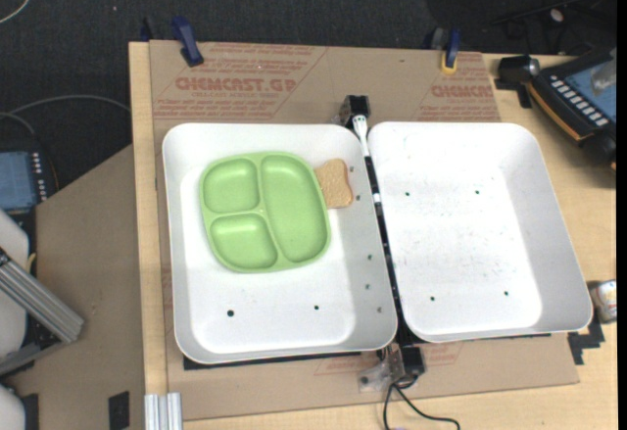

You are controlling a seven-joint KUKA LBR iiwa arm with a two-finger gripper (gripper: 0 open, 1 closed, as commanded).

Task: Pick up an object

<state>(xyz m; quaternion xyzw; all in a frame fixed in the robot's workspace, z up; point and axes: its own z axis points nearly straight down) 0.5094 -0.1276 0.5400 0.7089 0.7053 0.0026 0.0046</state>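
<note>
Cardboard sheet (245, 75) on desk reads "CHEMCAST G.P" in red. Left bin (196, 320) holds green divided plate (263, 213), tan cracker-like piece (335, 183) touching its right edge. Hand state: cannot tell.

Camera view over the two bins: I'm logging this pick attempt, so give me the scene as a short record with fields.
left bin: shallow white bin, holds two things
plate: light green plastic plate with three compartments, lying flat in the left bin's upper half
small item: tan flat cracker-like piece, beside the plate's upper right edge, touching or nearly so
right bin: shallow white bin, speckled floor
bench: brown cardboard sheet under both bins
</note>
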